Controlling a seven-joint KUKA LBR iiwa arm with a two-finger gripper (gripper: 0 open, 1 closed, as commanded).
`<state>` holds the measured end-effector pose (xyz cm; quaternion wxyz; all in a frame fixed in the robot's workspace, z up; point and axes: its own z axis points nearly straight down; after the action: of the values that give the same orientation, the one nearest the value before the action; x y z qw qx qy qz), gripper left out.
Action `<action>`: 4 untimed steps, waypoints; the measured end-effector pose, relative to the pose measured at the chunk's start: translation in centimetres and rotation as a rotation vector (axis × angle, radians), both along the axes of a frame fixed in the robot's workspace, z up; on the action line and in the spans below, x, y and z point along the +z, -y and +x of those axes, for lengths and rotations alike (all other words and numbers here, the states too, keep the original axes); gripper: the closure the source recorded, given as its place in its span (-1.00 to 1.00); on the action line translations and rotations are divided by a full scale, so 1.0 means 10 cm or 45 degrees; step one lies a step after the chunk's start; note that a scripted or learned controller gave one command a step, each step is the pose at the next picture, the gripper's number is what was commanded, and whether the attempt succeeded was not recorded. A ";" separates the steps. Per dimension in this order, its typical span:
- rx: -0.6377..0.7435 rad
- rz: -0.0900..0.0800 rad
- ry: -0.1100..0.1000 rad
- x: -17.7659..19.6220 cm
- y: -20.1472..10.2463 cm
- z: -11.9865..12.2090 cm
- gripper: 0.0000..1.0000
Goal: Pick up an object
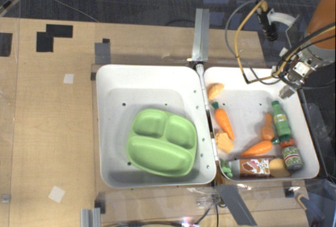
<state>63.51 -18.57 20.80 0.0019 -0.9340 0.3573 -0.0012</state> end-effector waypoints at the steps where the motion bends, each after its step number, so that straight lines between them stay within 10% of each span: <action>1: 0.038 -0.005 0.011 0.77 0.13 0.36 1.00; 2: 0.036 -0.003 0.012 -1.17 -0.25 0.38 1.00; 3: 0.023 -0.005 0.022 0.13 -0.60 0.38 1.00; 4: 0.177 -0.006 0.011 0.75 -0.31 0.35 1.00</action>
<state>67.04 -15.50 28.32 0.0012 -0.9566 0.2915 -0.0058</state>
